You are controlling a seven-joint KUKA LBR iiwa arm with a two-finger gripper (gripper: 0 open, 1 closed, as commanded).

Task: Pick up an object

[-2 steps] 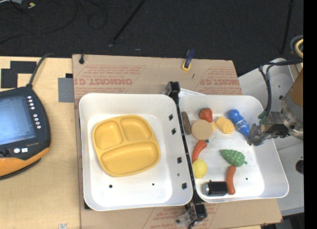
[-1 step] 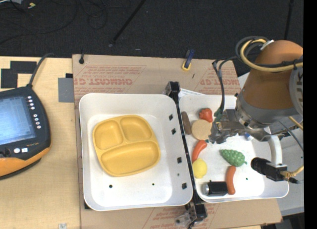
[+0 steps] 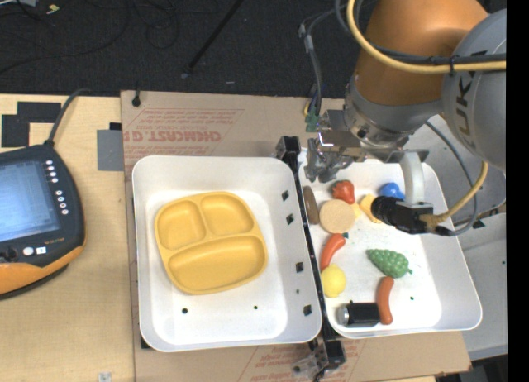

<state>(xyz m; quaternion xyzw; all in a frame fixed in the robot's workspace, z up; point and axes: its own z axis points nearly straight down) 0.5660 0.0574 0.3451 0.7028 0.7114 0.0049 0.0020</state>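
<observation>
Several toy foods lie in the right bin (image 3: pixel 463 306): red pepper (image 3: pixel 344 191), round cracker (image 3: pixel 337 217), chili (image 3: pixel 332 248), lemon (image 3: pixel 333 280), green cluster (image 3: pixel 388 262), sausage (image 3: pixel 385 298). Pincer (image 3: pixel 324 164) hovers above the pepper; grip state can't tell. Left bin (image 3: pixel 157 306) holds a yellow tray (image 3: pixel 212 241).

Bench (image 3: pixel 91 306) with two white bins (image 3: pixel 273 322), pendant (image 3: pixel 33 215).

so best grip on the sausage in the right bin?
Take the sausage across its middle, straight from above, jaws closing across its short width. It lies flat, long axis nearly upright in the camera view, with bare bin floor on its right. The black block sits close on its left, so stay centred.
</observation>
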